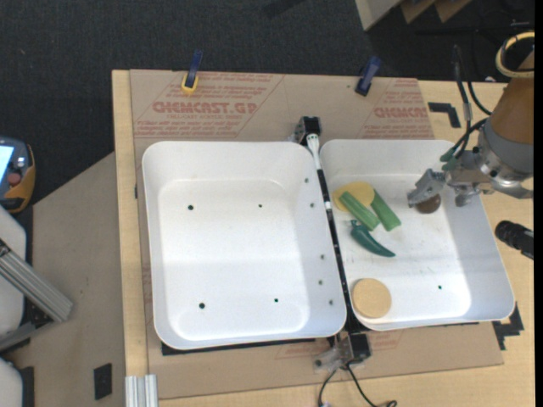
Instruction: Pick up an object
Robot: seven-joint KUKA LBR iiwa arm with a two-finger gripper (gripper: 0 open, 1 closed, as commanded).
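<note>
Grey gripper hangs over the right bin beside a small brown object

Grey metal forms the gripper (430,192), which hangs low over the upper part of the right bin (475,308); I cannot tell how wide it stands. A small dark brown object (428,203) shows right at its tip, touching or just under it, but whether it is being held is unclear. Behind the gripper, the arm (513,134) runs off toward the right edge, with an orange band above the wrist.

Left of the gripper, near the wall between the bins, lies a cluster: a yellow round piece (357,197), a light green stick (381,211) crossing it at a slant, and a darker green pepper-shaped piece (367,238) just below. They touch or overlap one another. Near the front left corner of the same bin sits a tan round disc (371,297), well apart from the cluster.

The left bin (161,253) stands beside it, both resting on a brown cardboard sheet (221,104) held by a yellow clamp (192,76) and a blue clamp (368,75) at its far edge.
</note>
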